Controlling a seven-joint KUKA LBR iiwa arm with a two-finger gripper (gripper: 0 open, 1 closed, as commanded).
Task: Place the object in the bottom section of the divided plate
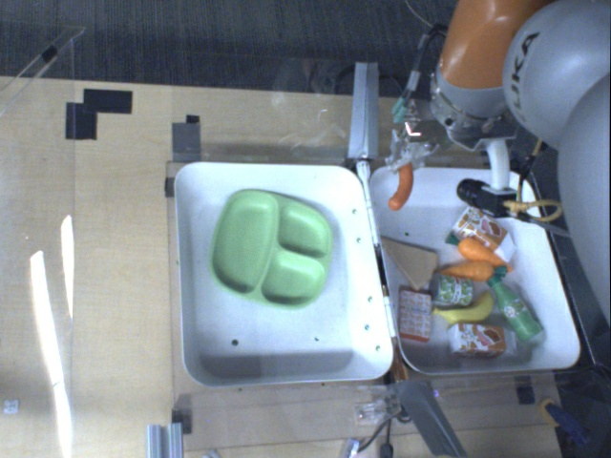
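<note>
A green divided plate [270, 245] lies in the left bin [210, 351], with one long section on its left and two smaller ones on its right. My gripper [409, 163] hangs over the far left corner of the right bin [563, 346], close to the divider between the bins. An orange sausage-shaped object [401, 188] hangs upright from it, its top end between the fingers, raised above the bin floor.
The right bin holds several things: a brown wedge [412, 259], a red packet [414, 314], a banana [465, 310], a green bottle [516, 313], a carrot [475, 250] and printed packets [474, 340]. A metal post [362, 113] stands behind the divider.
</note>
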